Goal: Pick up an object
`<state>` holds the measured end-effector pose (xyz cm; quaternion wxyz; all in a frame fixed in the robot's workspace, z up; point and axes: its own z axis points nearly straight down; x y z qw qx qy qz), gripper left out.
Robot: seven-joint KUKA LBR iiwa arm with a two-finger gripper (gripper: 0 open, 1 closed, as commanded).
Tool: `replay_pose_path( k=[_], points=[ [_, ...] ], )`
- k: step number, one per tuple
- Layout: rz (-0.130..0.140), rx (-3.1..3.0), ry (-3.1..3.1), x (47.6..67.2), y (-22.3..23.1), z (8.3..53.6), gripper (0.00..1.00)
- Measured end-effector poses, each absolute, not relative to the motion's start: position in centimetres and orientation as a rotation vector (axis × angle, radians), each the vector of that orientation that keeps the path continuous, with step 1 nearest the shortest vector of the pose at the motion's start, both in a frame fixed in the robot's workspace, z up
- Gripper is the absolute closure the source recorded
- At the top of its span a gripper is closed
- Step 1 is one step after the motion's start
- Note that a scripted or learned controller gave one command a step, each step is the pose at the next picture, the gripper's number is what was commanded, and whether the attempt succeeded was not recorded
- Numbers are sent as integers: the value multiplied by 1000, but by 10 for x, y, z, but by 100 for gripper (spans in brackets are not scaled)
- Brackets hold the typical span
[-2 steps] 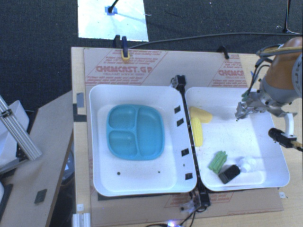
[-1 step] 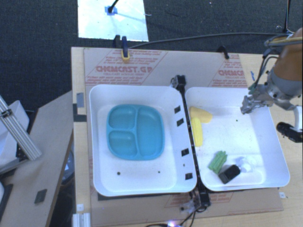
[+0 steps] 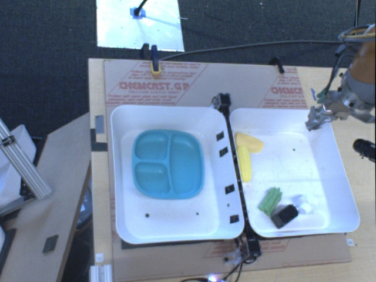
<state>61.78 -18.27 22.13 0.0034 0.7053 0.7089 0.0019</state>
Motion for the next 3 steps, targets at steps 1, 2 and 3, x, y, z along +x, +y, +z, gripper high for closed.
replay_pose_path(
  k=[1,2,3],
  points=[
    [6,2210,2223,611,-178,274,100],
    [3,2212,2231,591,-124,269,100],
    [4,2211,2233,592,-69,261,100]
  ],
)
